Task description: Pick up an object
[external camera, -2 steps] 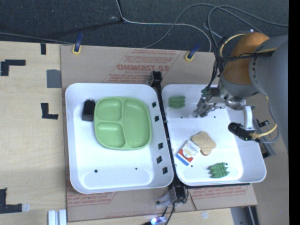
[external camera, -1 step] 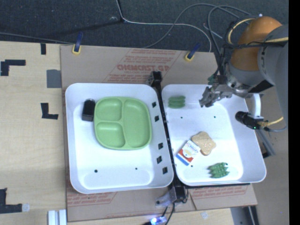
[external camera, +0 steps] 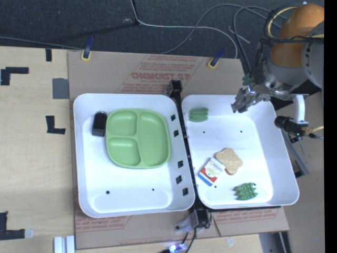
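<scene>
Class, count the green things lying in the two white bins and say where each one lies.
3. The green divided plate fills the left bin's middle; a small round green piece lies in the right bin's top-left corner; a green pod-like toy lies near its bottom edge.

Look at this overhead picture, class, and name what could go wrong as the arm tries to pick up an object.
1. The tan bread-shaped piece touches the small red-and-white packet, so a grab may catch both or knock one aside.
2. The bumpy green pod-shaped toy lies close to the right white bin's front wall, leaving little finger room.
3. The gripper hangs above the bin's far rim and might clip it descending.
</scene>
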`<action>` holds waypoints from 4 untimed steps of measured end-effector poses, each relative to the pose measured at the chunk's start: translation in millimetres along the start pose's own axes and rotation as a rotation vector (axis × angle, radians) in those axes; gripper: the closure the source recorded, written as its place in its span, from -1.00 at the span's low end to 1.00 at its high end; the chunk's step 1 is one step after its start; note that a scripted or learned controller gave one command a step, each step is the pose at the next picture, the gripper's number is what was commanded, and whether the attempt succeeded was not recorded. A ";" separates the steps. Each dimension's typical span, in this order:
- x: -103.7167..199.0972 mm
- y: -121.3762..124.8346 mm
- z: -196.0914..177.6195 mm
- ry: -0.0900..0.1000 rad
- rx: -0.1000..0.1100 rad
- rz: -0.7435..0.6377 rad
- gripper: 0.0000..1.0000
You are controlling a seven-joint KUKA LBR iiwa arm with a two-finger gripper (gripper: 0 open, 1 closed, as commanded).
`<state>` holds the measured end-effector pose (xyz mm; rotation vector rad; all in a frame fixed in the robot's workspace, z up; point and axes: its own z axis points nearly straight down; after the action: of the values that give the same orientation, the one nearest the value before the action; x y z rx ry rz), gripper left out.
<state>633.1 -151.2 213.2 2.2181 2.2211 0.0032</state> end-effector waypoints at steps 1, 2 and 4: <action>-7.1 -4.5 -49.8 -0.001 -0.001 0.000 1.00; 46.7 -12.6 -47.6 0.001 0.005 -0.004 1.00; 154.0 -38.8 -46.6 0.002 0.006 -0.005 1.00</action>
<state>593.9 2.7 259.6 2.2162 2.2303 -0.0013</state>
